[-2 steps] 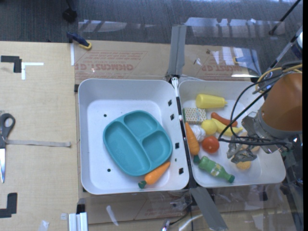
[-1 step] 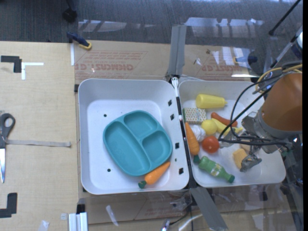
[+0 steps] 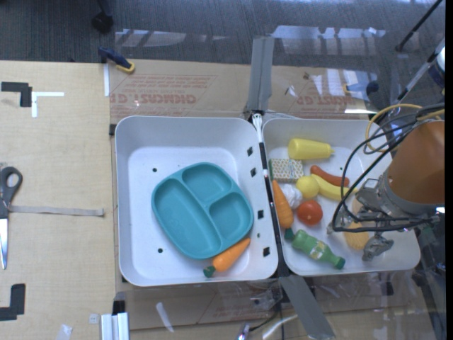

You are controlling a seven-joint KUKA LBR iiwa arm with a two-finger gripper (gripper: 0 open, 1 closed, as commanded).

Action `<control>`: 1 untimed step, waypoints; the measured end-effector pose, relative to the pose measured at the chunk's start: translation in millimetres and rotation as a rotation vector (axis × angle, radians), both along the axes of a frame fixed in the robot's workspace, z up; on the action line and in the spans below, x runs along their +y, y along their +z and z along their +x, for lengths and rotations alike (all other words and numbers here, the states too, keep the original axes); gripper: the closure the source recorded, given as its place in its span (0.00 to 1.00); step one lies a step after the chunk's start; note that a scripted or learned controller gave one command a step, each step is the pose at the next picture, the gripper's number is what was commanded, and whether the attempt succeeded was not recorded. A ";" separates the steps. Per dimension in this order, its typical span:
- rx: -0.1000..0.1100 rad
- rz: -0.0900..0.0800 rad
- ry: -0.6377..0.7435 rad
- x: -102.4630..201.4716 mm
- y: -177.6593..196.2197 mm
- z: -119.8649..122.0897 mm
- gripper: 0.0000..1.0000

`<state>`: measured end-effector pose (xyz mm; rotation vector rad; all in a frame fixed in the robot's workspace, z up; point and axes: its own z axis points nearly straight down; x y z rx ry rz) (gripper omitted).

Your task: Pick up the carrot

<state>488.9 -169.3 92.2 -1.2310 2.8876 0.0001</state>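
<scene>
One carrot [image 3: 231,254] with a green stub lies in the left bin [image 3: 134,211], against the near edge of the teal plate [image 3: 202,209]. A second carrot [image 3: 283,205] lies lengthwise in the right bin [image 3: 403,259], close to its left wall. My gripper [image 3: 376,246] hangs low over the right bin's near right corner, beside a yellow-orange piece [image 3: 357,238], well to the right of both carrots. The arm's orange band [image 3: 422,163] and its cables cover most of the gripper.
The right bin also holds a yellow bottle [image 3: 309,149], a waffle-like block [image 3: 286,168], a red sausage [image 3: 330,176], a banana [image 3: 327,188], a tomato [image 3: 309,212] and a green bottle [image 3: 319,248]. Scissors [image 3: 7,211] lie on the bench at left.
</scene>
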 end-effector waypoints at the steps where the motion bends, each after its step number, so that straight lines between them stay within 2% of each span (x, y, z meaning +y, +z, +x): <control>1: -0.005 0.000 -0.001 1.0 10.0 2.6 1.00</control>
